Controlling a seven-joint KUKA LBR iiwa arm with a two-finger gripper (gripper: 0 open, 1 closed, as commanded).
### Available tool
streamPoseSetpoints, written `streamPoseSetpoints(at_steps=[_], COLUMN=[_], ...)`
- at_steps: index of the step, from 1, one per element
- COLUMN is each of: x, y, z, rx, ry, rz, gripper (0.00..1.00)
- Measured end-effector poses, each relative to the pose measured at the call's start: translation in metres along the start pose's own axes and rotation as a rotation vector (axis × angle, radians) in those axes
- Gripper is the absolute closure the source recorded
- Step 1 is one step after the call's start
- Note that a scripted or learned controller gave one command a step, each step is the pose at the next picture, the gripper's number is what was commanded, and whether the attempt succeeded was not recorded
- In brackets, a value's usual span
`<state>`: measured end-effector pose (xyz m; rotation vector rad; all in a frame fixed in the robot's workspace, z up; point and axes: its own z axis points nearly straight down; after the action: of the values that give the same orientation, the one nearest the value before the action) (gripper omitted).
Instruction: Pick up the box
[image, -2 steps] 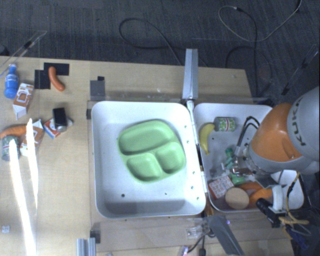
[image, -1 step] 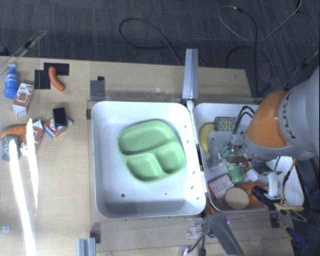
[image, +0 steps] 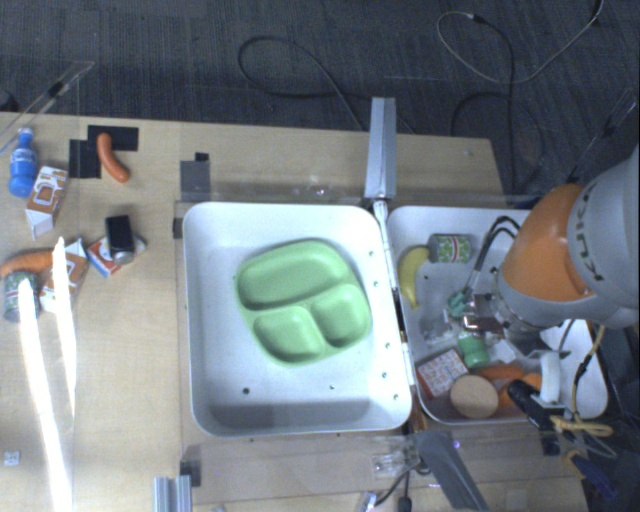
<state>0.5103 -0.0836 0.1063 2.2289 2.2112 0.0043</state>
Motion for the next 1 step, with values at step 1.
streamPoseSetpoints(at_steps=[1], x=[0.0084], y=[-0.0023], z=[-0.0790], rx=[-0.002], ry=[-0.001], rz=[0.016], gripper=[0.00])
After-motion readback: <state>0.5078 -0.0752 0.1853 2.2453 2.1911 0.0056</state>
